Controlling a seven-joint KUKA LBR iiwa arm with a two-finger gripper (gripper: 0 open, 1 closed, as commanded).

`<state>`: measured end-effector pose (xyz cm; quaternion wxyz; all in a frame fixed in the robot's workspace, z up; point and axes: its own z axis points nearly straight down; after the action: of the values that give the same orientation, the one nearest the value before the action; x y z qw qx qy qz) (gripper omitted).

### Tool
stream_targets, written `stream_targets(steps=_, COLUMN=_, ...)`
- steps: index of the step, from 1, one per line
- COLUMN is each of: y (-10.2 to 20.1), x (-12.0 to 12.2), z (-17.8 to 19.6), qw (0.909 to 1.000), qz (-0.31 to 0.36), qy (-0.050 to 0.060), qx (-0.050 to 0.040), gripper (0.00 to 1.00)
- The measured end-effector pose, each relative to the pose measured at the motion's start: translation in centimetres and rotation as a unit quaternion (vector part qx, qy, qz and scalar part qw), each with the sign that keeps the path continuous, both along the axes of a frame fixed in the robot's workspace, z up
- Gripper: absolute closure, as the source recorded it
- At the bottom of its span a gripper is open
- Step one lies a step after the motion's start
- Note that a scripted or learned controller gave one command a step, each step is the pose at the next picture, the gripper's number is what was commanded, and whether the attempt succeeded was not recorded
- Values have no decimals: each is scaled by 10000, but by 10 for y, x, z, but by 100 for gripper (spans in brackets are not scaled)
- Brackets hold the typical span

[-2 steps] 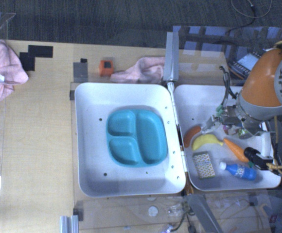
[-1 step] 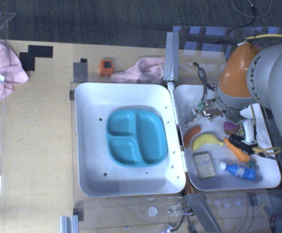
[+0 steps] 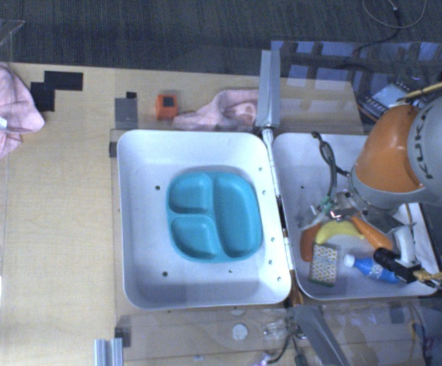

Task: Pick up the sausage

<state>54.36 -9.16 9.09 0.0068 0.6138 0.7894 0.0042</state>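
The sausage (image 3: 307,245) is judged not yet lifted, being seen against the left wall of the right bin (image 3: 301,166), while the gripper (image 3: 334,207) is poised mid-bin, its grip state indeterminable.

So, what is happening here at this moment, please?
A grey robot arm with an orange band reaches from the right into the right bin. Its tool hangs low over a pile of small things there: a yellow banana-like piece, orange pieces, a checkered sponge and a blue and white tube. I cannot tell which is the sausage, or whether anything is gripped. The left bin holds a blue divided plate.
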Motion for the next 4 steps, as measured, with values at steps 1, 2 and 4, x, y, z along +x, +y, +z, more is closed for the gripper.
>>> stream_targets(steps=1, y=0, x=5, z=14, qw=10000, qz=13, qy=-75, qx=-16, gripper=100)
stream_targets(steps=2, y=0, x=5, z=14, qw=10000, qz=13, qy=-75, qx=-16, gripper=0)
stream_targets(steps=4, y=2, x=-27, z=14, qw=9999, qz=-67, qy=-91, qx=-17, gripper=100)
